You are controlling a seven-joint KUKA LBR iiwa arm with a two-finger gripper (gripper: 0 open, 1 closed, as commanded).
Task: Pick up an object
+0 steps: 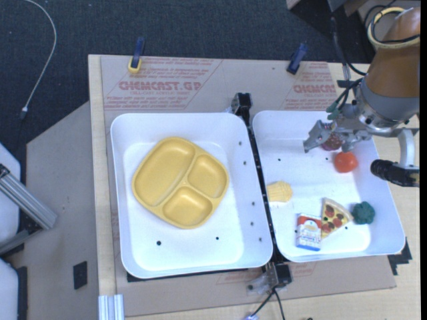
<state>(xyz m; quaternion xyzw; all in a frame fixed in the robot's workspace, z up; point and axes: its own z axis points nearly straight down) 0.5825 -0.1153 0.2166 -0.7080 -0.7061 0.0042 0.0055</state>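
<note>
The right bin (283,139) holds several small items: a red tomato-like piece (345,162), a pale yellow piece (279,192), a pizza slice (334,215), a small printed carton (309,233) and a dark green piece (363,212). My gripper (325,139) hangs low over the far part of this bin, just left of and above the red piece. A small red patch (331,144) shows right under the gripper; I cannot tell whether it is a separate thing or is being held.
In the left bin (127,179) lies a yellow divided plate (180,182). A black divider (257,179) runs between the bins. The arm's orange band (393,52) and grey wrist stand over the right bin's far right corner. Blue clamps (297,59) sit at the board's far edge.
</note>
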